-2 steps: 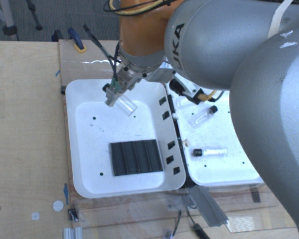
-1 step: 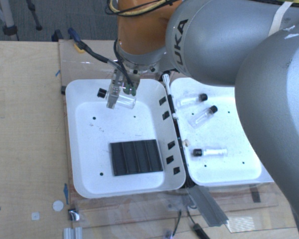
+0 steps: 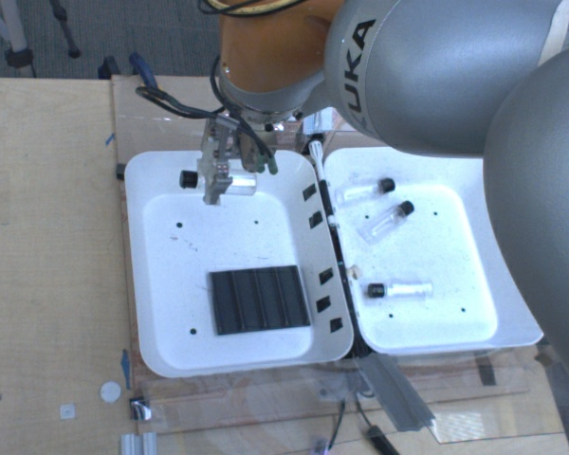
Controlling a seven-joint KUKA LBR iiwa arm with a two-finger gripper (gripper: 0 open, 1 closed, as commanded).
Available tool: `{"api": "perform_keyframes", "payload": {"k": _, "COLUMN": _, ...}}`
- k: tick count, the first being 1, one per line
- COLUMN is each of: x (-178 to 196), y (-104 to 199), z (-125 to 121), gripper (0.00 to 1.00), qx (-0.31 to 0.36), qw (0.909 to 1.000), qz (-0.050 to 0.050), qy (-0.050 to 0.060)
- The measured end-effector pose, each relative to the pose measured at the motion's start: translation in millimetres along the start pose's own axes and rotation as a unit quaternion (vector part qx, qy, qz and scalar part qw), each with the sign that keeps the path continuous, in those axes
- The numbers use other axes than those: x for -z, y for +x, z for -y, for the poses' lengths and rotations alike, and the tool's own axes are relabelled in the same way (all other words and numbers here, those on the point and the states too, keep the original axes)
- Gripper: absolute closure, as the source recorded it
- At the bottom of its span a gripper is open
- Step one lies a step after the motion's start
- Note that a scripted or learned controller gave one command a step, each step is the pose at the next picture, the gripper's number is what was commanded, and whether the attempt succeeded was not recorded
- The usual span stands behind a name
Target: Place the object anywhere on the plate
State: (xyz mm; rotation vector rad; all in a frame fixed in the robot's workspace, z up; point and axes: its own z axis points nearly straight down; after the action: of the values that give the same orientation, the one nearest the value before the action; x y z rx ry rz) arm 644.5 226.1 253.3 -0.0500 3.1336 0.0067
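Camera view: the gripper [image 3: 217, 188] hangs over the far part of the left bin [image 3: 161, 344], at 12 o'clock from the black ribbed plate [image 3: 259, 300]. Whether the tool is clenched or released cannot be told, since the wrist and its cabling mask the tip from above, and no item can be made out in its grasp. The plate lies flat on the bin floor toward 5 o'clock of the bin's centre, with nothing resting on it. The right bin [image 3: 474, 325] holds three clear vials with black caps, all lying on their sides and apart from one another: the upper vial [image 3: 368, 191] at 11 o'clock of that bin's centre, the middle vial [image 3: 387, 219] just below it and tilted, and the lower vial [image 3: 399, 291] at 6 o'clock. None touches the plate. The grey arm [image 3: 455, 64] covers the right bin's far edge and its 1 o'clock corner. Small black clips [image 3: 324, 276] sit along the rims where the bins meet; their form is hard to make out.
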Motion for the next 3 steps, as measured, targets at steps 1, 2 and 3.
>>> {"api": "perform_keyframes", "payload": {"k": 1, "x": -16.5, "y": -22.7, "z": 1.1, "gripper": 1.00, "qx": 0.194, "qw": 0.9811, "qz": 0.000, "qy": 0.000}}
{"api": "perform_keyframes", "payload": {"k": 2, "x": 4.6, "y": -22.8, "z": 0.2, "gripper": 1.00, "qx": 0.269, "qw": 0.9632, "qz": 0.001, "qy": -0.001}}
{"api": "perform_keyframes", "payload": {"k": 3, "x": 22.1, "y": -23.0, "z": 0.7, "gripper": 1.00, "qx": 0.489, "qw": 0.8726, "qz": 0.001, "qy": -0.001}}
